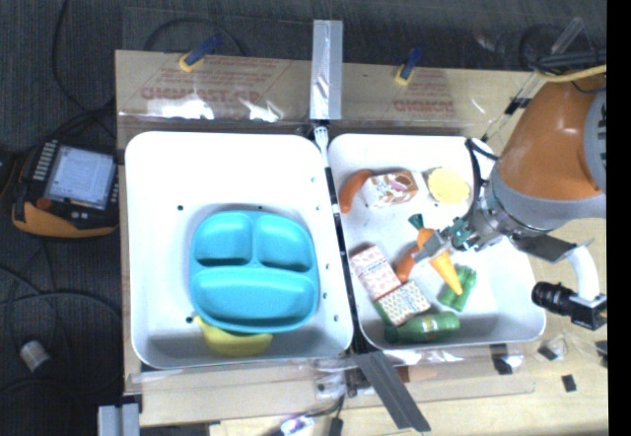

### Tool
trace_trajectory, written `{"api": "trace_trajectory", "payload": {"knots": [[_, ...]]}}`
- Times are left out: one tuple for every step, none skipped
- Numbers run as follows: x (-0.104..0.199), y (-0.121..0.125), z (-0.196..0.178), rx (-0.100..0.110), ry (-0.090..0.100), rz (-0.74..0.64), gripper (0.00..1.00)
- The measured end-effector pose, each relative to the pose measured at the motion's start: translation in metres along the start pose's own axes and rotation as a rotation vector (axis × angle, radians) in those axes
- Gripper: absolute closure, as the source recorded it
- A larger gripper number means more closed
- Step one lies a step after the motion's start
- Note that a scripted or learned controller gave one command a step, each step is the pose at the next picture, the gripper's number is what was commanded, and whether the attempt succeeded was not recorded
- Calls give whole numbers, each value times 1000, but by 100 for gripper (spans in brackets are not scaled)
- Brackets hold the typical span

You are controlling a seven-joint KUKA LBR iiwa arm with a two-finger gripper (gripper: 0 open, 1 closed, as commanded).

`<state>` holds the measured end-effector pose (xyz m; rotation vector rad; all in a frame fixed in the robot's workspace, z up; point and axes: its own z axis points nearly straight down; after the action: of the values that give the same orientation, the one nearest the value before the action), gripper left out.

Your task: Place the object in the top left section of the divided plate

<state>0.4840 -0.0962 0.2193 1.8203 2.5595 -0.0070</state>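
Blue divided plate (254,266) sits in the left bin (158,178), well apart from the toy food crowded in the right bin (513,321). In the camera view the gripper (455,237) hangs low over a toy carrot (444,269), beside a small orange piece (422,245); which object it is meant to take I cannot tell, and its state I cannot tell either. The pieces lie very near, so a grasp may catch two, or push the carrot against the green vegetable (422,327) and slip.

Blue divided plate (254,267) in left bin (158,187), gripper (455,239) over toy carrot (446,271)
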Motion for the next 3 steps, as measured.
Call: {"api": "trace_trajectory", "payload": {"knots": [[14,91,36,1,3,11,100],[108,106,36,0,3,8,100],[79,58,36,2,2,266,100]]}}
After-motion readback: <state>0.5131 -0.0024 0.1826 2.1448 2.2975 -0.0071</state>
